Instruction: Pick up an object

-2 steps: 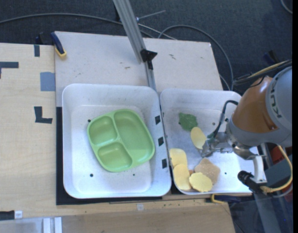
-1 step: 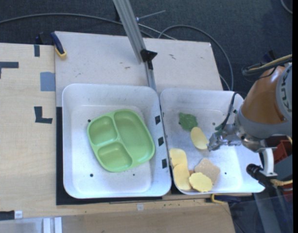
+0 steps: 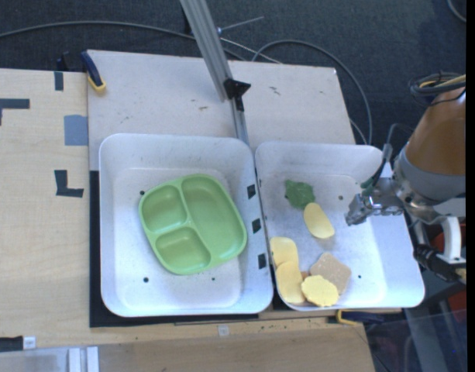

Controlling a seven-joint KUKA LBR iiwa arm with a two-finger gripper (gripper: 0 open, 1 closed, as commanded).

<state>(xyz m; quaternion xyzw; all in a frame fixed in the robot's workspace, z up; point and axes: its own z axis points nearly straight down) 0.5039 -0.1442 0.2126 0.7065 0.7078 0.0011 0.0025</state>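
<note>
Taking the right bin (image 3: 392,281) as my landmark: at its near edge lie a round yellow piece (image 3: 321,291), a tan slab (image 3: 332,270) partly under it, and two overlapping yellow pieces (image 3: 287,268) against the bin's left wall, their edges hard to separate. Toward the bin's middle sits an oval yellow piece (image 3: 318,221), and just beyond it a green lump (image 3: 300,194), too blurred for me to name.

My pincer (image 3: 355,214) hangs over the bin's right half, just right of the oval piece and apart from it. It shows as a small grey blur; I cannot tell how wide it stands, and I see nothing in it. My arm (image 3: 437,149) is cut off at the frame's right.

Left of the right bin, the other bin (image 3: 113,208) holds a green divided tray (image 3: 192,223). Beyond both, a grey pole (image 3: 210,37) slants up out of the frame.
</note>
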